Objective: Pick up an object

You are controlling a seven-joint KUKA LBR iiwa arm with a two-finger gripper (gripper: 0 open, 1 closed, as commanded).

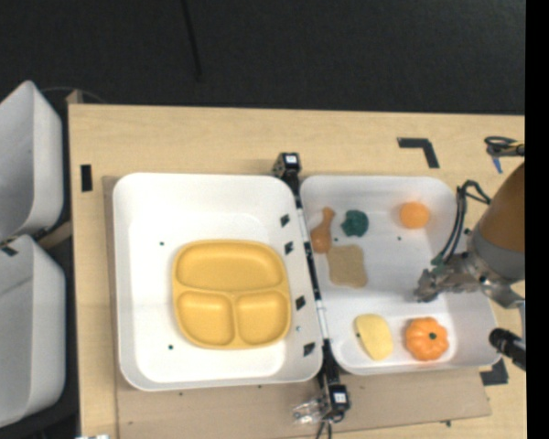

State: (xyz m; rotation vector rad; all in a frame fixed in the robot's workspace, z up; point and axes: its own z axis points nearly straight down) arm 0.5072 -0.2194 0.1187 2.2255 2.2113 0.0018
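I've got the gripper [432,283] low in the right bin [384,190], just above the pumpkin [426,338]; can't tell finger state; risk: it nudges the pumpkin vs. the bin wall, grabs nothing.

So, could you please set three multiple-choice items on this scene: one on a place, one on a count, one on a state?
1. Where does the yellow divided tray lie?
A. left bin
B. right bin
C. bare bench

2. How many compartments does the tray have?
A. two
B. three
C. five

3. How does the gripper stand to the pumpkin?
A. clamped on it
B. above it in the view, apart
C. pressing it flat

Answers: 1 A, it sits in the left bin. 2 B, one long and two small. 3 B, white floor shows between them.
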